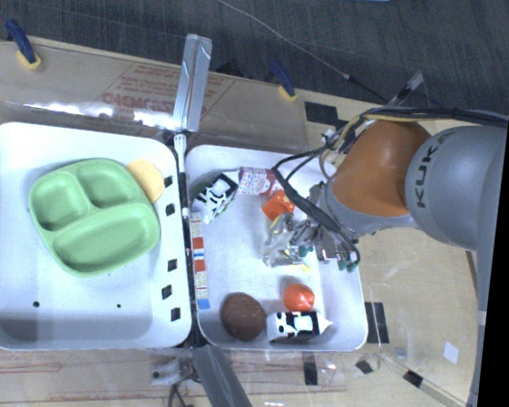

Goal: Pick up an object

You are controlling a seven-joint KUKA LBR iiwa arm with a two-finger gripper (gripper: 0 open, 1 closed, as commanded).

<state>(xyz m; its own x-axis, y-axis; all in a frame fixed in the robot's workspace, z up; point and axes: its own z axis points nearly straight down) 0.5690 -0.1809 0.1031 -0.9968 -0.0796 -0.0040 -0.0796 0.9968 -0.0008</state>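
Orange ball (299, 296), brown ball (243, 315) near pincer (288, 246); pincer state: cannot tell.

Below my wrist, in the right bin (222, 331): brown ball (243, 315), orange-red piece (299, 296), cow-patterned toy (298, 325) along the near wall.

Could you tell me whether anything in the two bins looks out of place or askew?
Nothing looks spilled or broken. The green divided plate sits skewed in the left bin, and a yellow object rests against its upper right rim. In the right bin, the small items lie scattered loosely around the pincer.
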